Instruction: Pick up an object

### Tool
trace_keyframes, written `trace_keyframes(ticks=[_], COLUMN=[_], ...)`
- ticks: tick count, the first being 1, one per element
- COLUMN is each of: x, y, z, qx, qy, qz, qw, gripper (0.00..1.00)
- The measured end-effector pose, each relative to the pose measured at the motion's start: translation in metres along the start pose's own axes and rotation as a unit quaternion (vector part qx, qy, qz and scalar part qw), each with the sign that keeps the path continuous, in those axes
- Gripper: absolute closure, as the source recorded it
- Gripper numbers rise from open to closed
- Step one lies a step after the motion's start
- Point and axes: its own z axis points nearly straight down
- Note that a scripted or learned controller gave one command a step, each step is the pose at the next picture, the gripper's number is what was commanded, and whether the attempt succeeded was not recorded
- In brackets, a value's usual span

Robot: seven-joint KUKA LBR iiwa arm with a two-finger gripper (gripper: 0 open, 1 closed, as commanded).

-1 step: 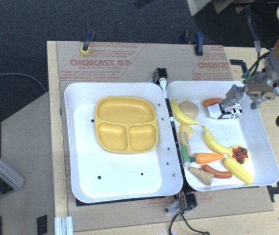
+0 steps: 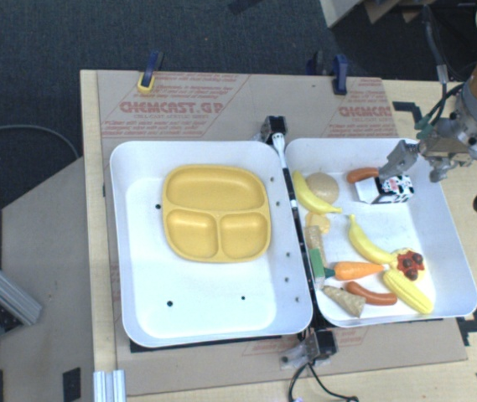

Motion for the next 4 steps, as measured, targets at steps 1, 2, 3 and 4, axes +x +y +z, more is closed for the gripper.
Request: trace_keyframes(ticks=[1, 2, 3, 4], x=[-0.003, -0.006, -0.005, -0.005], y=[-0.002, -0.007, -0.012, -0.013], z=[0.063, 0.126, 0.190, 0.192], qx=[0.005, 0.004, 0.005, 0.003], qy=[0.001, 0.001, 0.002, 0.001], qz=[0.000, 0.001, 0.000, 0.001], qw=[1.0000, 1.0000, 1.0000, 1.0000], gripper=[0.00, 0.00, 0.00, 0.00])
